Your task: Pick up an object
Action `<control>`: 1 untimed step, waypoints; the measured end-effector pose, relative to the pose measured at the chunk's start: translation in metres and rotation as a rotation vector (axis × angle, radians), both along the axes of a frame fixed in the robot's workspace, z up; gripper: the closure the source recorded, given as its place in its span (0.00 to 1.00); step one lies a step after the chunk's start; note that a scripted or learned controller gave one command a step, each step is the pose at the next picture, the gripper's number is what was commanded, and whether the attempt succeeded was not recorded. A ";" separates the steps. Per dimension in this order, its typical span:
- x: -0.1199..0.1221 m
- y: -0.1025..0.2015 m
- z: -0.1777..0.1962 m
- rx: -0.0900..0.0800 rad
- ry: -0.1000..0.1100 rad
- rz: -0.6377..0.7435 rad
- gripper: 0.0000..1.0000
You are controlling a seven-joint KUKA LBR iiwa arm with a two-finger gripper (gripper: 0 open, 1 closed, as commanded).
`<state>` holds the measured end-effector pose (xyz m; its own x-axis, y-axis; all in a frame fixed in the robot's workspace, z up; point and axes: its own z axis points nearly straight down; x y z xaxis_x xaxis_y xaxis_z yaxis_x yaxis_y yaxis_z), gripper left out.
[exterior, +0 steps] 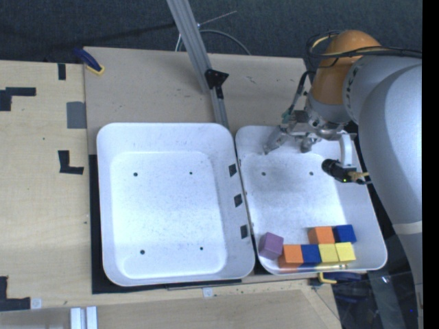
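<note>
At the left of the frame the desk (41,204) shows bare wood with a few dark tape marks. Next comes the left bin (164,201), a shallow white tray. The right bin (312,190) touches it along the middle of the frame, and every candidate for the pick lies along this bin's lower edge: a purple block (271,244) at the lower left corner, then an orange block (293,253), a blue block (311,253) and two yellow blocks (337,253), with a second orange block (321,236) and a second blue block (344,234) just above them. All but the purple one sit packed side against side.

At the upper right, the pincer (291,140) hangs over the right bin's upper rim, well apart from the blocks. Whether it is apart or together I cannot tell.

The step in hand looks like the approach. The purple block seems the soundest target, since it stands a little clear of its neighbours and leaves room on both sides. Travelling toward the lower frame, centring over it and descending straight should avoid nudging the row or striking the bin wall.
</note>
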<state>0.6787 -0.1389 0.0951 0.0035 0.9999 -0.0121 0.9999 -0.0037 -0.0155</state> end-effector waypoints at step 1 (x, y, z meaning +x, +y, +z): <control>-0.002 0.041 -0.005 -0.001 0.005 0.001 0.00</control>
